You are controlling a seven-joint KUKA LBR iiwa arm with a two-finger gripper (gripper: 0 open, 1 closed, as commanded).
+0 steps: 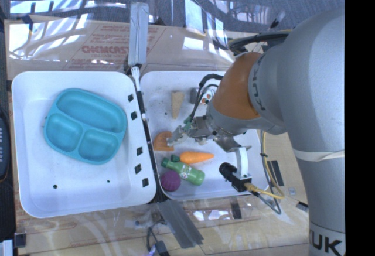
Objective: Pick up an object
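Note:
My gripper (181,132) is low in the right bin (246,190), near its left side. Just left of it, touching or almost touching, lies a brown-orange rounded piece (162,142). Below the gripper lies an orange carrot (197,157). Under the carrot a green bottle (185,171) lies on its side, with a purple ball (170,180) next to it at the bin's front left corner. Farther back in the bin a tan wedge (177,103) stands beside a small grey piece (193,95). I see nothing held in the gripper.
The left bin (29,149) holds a blue divided plate (86,126). A ridge with black clips (139,132) separates the two bins. The big grey arm with its orange band (237,91) covers the right half of the right bin. Cardboard lies behind the bins.

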